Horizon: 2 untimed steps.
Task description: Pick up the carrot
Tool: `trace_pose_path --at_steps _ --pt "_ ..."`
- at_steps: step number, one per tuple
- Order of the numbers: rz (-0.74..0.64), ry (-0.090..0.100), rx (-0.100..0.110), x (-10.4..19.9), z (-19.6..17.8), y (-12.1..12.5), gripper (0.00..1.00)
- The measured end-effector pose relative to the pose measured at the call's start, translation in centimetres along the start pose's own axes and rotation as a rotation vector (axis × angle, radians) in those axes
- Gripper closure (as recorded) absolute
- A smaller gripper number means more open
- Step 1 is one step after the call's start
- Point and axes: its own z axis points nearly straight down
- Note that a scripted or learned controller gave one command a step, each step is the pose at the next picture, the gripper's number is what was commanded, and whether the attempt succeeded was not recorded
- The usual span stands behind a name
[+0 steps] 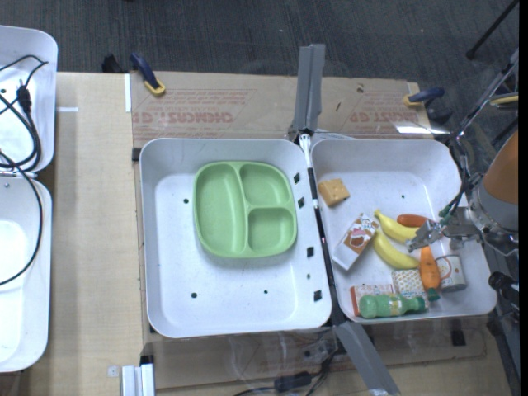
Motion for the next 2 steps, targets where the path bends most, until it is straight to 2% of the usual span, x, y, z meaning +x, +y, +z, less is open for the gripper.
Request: trace_pose_path --at_steps 1,2 --pt "0.001 0.0 0.0 -0.02 -0.84 0.03 1.0" --pt "0.002 0.0 0.001 -0.01 -0.84 0.03 0.0"
